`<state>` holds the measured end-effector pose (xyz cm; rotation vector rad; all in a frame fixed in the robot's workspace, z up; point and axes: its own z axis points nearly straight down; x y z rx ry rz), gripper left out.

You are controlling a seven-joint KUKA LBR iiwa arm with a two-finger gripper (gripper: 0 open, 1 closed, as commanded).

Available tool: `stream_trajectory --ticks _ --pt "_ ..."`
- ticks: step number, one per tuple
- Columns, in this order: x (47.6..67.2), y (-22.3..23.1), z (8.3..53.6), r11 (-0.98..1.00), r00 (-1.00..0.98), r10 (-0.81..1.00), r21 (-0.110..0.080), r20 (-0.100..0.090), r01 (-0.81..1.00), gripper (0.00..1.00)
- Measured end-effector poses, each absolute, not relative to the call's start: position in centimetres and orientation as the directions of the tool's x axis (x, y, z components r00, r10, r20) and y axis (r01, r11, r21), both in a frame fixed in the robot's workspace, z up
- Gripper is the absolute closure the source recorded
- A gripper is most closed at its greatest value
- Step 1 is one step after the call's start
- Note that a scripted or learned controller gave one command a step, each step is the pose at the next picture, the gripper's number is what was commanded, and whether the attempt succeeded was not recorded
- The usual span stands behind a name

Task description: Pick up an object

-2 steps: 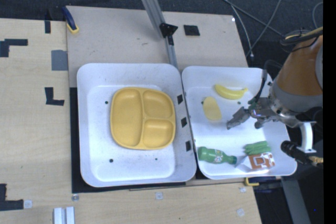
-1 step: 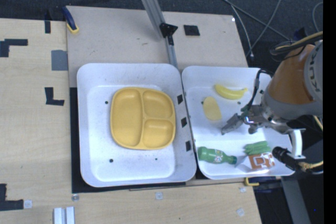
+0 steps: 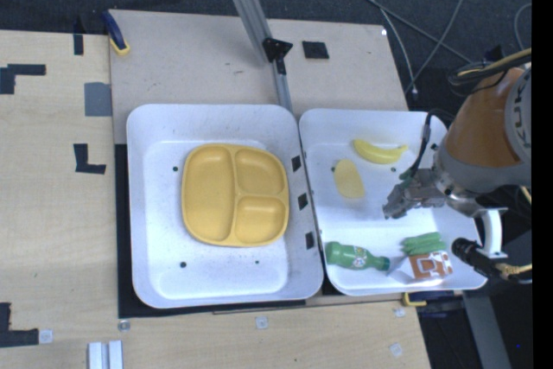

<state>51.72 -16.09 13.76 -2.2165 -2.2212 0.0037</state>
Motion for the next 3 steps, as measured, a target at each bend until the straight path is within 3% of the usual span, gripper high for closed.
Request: stream_trajectory --ticks 3 --pt "51.2 -16.1 25.7 0.002 -0.002 1.0 0.003 -0.001 1.0 1.0"
